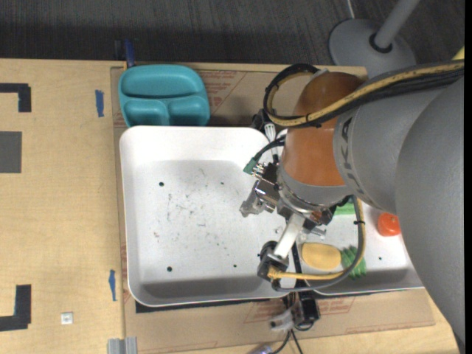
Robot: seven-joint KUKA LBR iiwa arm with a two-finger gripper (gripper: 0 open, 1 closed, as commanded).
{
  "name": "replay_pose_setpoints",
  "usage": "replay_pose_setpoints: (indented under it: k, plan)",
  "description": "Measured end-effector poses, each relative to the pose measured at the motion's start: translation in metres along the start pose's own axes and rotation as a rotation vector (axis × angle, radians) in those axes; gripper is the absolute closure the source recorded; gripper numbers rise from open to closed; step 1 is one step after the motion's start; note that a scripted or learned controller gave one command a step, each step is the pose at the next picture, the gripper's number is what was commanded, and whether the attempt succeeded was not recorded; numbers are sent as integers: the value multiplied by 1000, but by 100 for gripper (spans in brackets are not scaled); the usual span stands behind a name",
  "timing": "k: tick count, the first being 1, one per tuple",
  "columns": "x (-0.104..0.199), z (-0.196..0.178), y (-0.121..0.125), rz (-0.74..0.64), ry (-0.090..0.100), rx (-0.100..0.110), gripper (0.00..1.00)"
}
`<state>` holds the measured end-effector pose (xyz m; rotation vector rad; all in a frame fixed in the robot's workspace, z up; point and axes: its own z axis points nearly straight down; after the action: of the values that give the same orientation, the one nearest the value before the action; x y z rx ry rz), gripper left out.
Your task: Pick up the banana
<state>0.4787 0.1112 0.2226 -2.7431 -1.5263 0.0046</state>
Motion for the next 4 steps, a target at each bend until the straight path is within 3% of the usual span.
replay_pose_setpoints:
  k: [1, 2, 3, 4]
  plan:
    - [57, 117, -36, -61, -1, 1, 0]
    - [100, 68, -35, 236, 1, -2, 0]
    - [96, 126, -60, -27, -2, 2, 0]
    - [97, 85, -59, 694, 3, -2, 0]
